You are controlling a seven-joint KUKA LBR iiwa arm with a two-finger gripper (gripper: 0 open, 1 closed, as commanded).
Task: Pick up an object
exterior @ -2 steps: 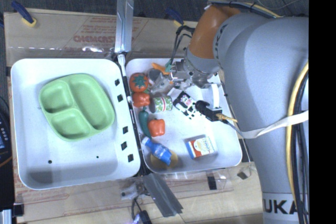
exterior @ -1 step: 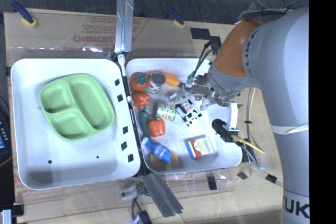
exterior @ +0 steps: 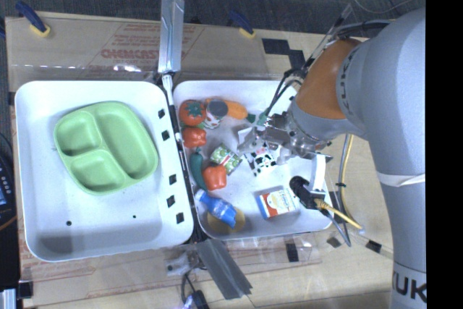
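Note:
The right bin (exterior: 304,222) holds a heap of small toys: a red tomato (exterior: 192,113), an orange piece (exterior: 235,109), a red pepper (exterior: 215,176), a green-wrapped item (exterior: 226,158), a blue and yellow toy (exterior: 219,210), a small carton with a red label (exterior: 275,202) and a black-and-white cow figure (exterior: 263,161). My gripper (exterior: 258,143) hangs low over the middle of this bin, just above the cow figure. Whether anything sits between its fingers cannot be made out.
The left bin (exterior: 43,221) carries a green divided plate (exterior: 105,146). A metal divider (exterior: 171,32) runs between the bins at the back. Cables (exterior: 340,210) trail beside the right bin's right edge. The arm (exterior: 362,90) covers the right bin's far right side.

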